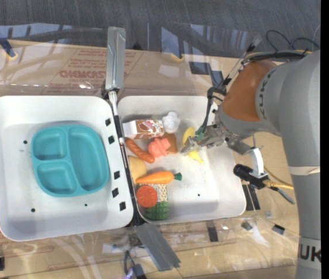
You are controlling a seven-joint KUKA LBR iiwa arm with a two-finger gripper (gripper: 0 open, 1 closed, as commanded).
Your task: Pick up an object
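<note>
The tool sits on the yellow banana in the right bin; its opening cannot be told.

We log a teal tray, an orange carrot with a green tip, a yellow banana, white bins.

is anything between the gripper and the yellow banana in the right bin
Nothing visible does. The gripper is right at the yellow banana near the right bin's back; the other toys lie to its left.
</note>
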